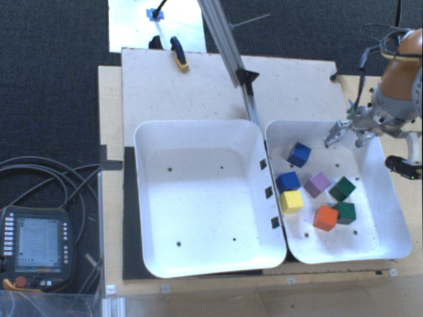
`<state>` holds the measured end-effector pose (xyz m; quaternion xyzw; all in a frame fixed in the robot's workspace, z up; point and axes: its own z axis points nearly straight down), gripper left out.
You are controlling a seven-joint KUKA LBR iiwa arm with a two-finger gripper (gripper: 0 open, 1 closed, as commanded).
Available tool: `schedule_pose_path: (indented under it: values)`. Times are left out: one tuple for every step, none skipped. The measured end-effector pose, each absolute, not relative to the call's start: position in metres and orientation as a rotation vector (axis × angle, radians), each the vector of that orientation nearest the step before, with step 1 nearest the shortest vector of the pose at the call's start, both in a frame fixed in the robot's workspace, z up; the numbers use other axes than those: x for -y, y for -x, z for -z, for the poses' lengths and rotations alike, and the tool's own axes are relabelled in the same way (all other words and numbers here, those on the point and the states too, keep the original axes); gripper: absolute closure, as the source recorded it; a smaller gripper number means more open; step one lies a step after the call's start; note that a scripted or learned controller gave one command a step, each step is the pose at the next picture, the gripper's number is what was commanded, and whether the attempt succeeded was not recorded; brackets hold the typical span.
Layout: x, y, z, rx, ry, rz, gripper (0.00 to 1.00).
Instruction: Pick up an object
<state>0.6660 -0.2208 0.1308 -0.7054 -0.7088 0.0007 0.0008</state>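
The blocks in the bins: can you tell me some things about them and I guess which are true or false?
1. All the blocks lie in the right bin. True.
2. The yellow block touches a blue block. True.
3. There are three green blocks. False: two, one above the other.
4. The orange block is held in the gripper. False: it lies on the bin floor, beside a green block.
5. The purple block lies in the left bin. False: right bin.
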Motion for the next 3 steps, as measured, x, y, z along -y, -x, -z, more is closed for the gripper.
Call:
schedule_pose_path:
  values:
    - [0.222, -0.668, -0.147, 2.236, 2.218, 0.004, 1.00]
    - [0.226, -0.669, -0.213, 2.233, 2.224, 0.007, 1.00]
    - [0.224, -0.670, -0.279, 2.235, 2.224, 0.008, 1.00]
